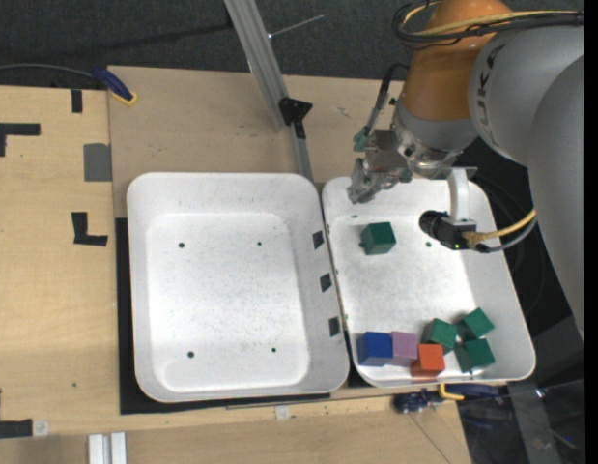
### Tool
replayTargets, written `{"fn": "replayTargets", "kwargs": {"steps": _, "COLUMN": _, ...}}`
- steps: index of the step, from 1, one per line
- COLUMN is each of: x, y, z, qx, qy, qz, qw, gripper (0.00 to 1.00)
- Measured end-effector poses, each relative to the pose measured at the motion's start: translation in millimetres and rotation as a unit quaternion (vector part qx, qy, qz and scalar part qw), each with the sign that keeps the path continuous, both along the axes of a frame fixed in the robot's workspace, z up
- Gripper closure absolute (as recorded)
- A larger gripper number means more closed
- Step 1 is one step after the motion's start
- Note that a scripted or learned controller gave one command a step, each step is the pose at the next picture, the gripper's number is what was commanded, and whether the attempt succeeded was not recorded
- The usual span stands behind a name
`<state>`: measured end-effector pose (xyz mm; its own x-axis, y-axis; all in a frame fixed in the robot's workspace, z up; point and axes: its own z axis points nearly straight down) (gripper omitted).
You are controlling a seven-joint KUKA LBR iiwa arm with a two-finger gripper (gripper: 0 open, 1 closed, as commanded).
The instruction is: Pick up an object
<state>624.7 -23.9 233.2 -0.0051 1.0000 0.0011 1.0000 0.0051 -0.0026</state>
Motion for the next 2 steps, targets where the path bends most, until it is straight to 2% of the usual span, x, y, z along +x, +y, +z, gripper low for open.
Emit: {"fn": "replayTargets", "kwargs": {"steps": 2, "x": -23, "y": 113, "z": 10, "qx": 0.0004, "qy": 0.0, "qz": 0.001, "qw": 1.0, "gripper": 1.0}}
